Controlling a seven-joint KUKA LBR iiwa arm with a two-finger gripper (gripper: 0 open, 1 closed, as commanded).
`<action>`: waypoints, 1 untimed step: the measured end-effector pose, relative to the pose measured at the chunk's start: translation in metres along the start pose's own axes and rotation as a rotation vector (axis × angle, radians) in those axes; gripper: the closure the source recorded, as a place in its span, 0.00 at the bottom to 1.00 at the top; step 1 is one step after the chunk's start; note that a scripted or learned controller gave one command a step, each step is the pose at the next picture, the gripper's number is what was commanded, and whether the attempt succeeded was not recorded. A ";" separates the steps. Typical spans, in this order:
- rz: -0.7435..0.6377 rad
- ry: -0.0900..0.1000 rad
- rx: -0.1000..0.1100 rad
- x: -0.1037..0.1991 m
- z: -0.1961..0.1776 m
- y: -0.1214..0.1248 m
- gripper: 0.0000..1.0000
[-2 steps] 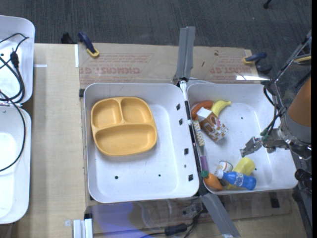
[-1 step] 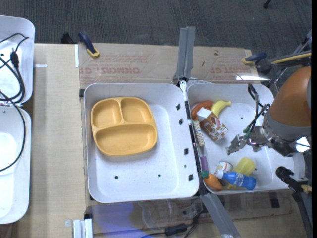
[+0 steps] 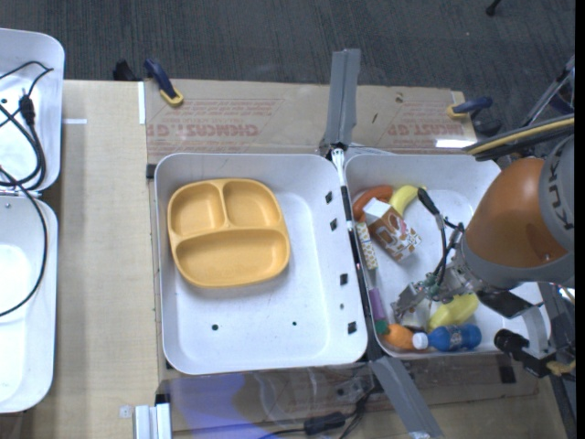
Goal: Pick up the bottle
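Tool (image 3: 422, 298) low in right white bin (image 3: 439, 167), finger state hidden. Blue plastic bottle with white cap (image 3: 448, 338) lies at bin's front edge, beside yellow toy (image 3: 454, 311). Grasp not yet shown; lift remains.

The grey arm (image 3: 539, 208) enters from three o'clock, its orange band uppermost, and bends down toward seven o'clock. Its gripper (image 3: 422, 302) hangs low with cables trailing along the wrist, pointing toward eight o'clock.
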State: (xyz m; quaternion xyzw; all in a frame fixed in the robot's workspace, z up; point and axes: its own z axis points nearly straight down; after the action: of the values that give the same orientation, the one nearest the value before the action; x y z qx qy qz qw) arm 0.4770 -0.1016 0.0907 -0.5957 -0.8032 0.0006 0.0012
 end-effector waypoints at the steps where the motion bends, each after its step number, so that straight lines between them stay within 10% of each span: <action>1: 0.004 -0.001 -0.001 -0.001 -0.009 0.000 1.00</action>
State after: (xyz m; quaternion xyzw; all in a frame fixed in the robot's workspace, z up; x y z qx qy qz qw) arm 0.4776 -0.1022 0.0995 -0.5974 -0.8019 0.0004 0.0006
